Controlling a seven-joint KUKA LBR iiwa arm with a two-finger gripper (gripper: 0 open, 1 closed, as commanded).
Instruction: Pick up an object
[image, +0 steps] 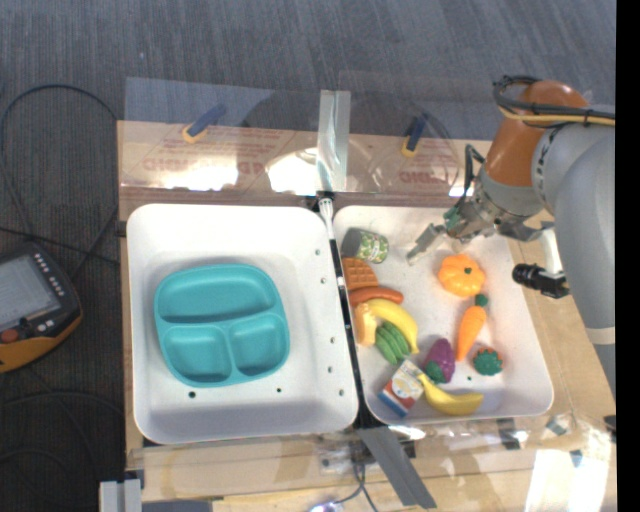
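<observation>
The right bin (520, 330) holds several toy foods. Among them are an orange pumpkin (461, 275), a carrot (470, 331), a green can (368, 246), a purple eggplant (438, 358), a banana (453, 401) and a small carton (401, 388). My gripper (438, 233) hangs over the back of this bin, just up and left of the pumpkin and right of the can. It is open, with nothing between its fingers.
The left bin (150, 400) carries a teal divided plate (222, 322). A red sausage (376, 295), a yellow piece (396, 318) and a green vegetable (392, 343) crowd the divider side of the right bin. A green-topped toy (487, 362) lies near its right wall.
</observation>
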